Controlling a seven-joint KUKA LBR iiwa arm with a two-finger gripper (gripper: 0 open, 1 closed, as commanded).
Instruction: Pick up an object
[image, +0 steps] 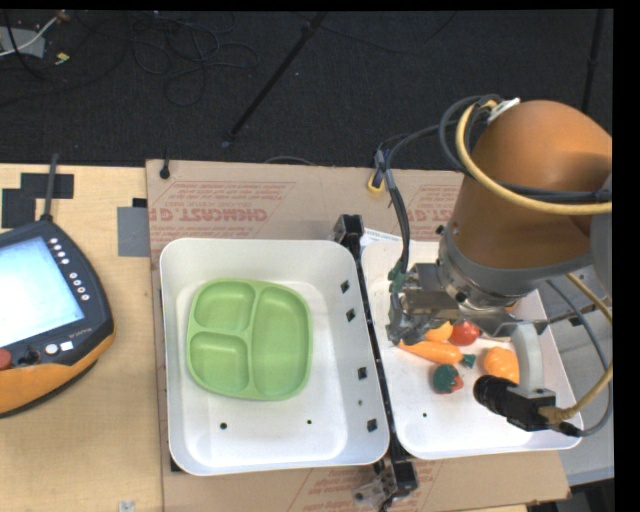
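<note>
End effector (408, 318) low in right bin (440, 440) | spread or pinching: cannot tell | orange carrot (436, 352) just beside it, below-right; red piece (466, 333) and green-red piece (446, 378) near | green divided plate (250, 338) well left, in left bin (200, 440).

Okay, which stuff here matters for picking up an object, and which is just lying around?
For the job:
end effector
orange carrot
red and green piece
orange piece
right bin

Lying about:
green divided plate
left bin
handheld controller
</note>
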